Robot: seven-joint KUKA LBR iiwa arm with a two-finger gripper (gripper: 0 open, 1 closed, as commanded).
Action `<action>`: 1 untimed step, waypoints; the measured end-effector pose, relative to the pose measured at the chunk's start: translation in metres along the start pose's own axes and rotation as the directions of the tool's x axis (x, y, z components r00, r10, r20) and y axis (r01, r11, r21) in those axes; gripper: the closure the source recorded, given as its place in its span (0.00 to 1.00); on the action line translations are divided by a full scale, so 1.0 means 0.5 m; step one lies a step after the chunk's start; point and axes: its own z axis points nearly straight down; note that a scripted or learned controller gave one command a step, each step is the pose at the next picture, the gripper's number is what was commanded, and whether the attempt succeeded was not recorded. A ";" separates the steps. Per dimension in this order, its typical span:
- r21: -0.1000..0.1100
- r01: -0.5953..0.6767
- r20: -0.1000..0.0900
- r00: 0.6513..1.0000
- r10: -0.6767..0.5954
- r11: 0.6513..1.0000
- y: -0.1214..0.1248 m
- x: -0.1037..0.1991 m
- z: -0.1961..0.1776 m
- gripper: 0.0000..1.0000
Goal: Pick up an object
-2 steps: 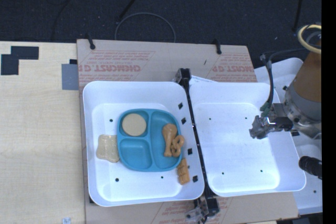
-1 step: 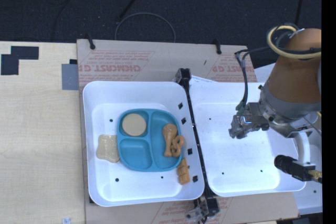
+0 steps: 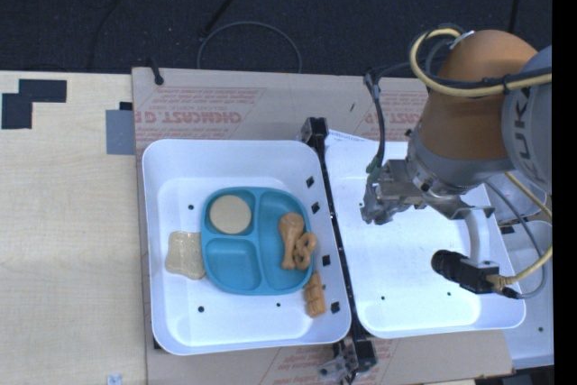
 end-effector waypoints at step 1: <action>0.002 -0.002 -0.001 1.000 0.002 1.000 0.041 0.080 0.035 1.00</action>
